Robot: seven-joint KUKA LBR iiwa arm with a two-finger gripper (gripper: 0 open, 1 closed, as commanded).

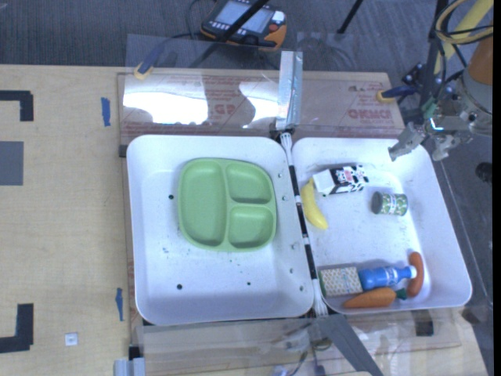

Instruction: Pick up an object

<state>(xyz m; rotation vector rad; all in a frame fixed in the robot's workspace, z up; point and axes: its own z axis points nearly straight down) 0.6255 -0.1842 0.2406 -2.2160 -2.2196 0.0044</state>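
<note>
My gripper (421,149) hangs over the far right corner of the right bin (446,233), open, with nothing between its fingers. Below it in that bin lie a black-and-white carton (344,178), a yellow banana (315,206) along the left wall, and a small green can (389,204) on its side. At the bin's near edge sit a blue bottle (383,276), an orange carrot (369,298), a reddish sausage-shaped piece (416,272) and a speckled block (338,280). The gripper touches none of them.
The left bin (149,233) holds a green divided plate (227,204). A clear panel with a metal post (290,88) stands behind both bins. Cables and a yellow hose (462,22) crowd the far right by the arm. A handheld device (243,18) lies behind the bench.
</note>
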